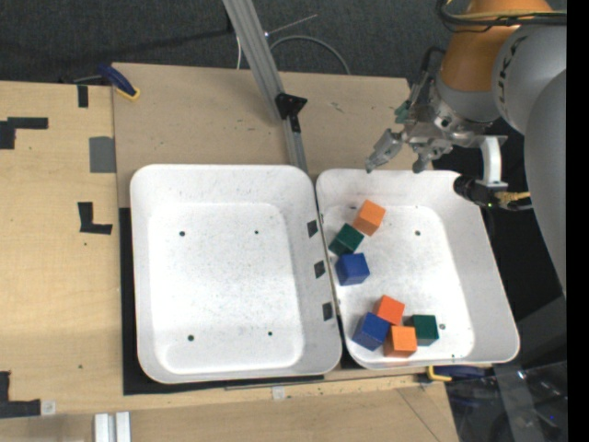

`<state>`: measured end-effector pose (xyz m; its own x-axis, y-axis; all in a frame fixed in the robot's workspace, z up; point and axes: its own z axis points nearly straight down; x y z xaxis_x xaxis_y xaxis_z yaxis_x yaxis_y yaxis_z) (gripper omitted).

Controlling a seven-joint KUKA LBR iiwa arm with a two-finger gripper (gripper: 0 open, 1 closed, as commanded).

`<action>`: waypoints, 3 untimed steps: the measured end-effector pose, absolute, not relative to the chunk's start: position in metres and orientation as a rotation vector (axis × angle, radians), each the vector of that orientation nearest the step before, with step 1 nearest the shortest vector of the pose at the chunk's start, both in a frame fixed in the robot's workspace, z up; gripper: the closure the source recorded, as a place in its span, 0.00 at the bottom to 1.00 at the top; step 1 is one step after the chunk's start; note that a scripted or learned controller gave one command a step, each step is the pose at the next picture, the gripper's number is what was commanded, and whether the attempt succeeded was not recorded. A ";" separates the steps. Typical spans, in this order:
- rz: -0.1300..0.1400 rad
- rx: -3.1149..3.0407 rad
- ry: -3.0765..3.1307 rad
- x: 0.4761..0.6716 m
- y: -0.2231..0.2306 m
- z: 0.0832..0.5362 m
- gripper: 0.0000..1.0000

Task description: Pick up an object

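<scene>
Spread pincer [398, 157] hovers over right bin's [479, 247] far rim, nothing between fingers

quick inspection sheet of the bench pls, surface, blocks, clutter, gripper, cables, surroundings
surface: tan bench with two white bins, left bin and right bin, side by side
job's things: seven blocks in the right bin: orange, green and blue near the top; orange, blue, orange and green bunched at the bottom
clutter: black tape marks on the bench
grippers: gripper open above the right bin's top rim, holding nothing
cables: white cable behind the bench
surroundings: metal pole, dark floor
</scene>
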<state>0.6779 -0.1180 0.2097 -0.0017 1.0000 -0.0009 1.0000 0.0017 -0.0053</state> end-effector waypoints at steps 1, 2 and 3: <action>0.007 -2.217 -2.221 0.671 -0.116 0.164 0.00; 0.008 -2.218 -2.220 0.662 -0.123 0.112 0.00; 0.002 -2.218 -2.223 0.664 -0.121 0.125 1.00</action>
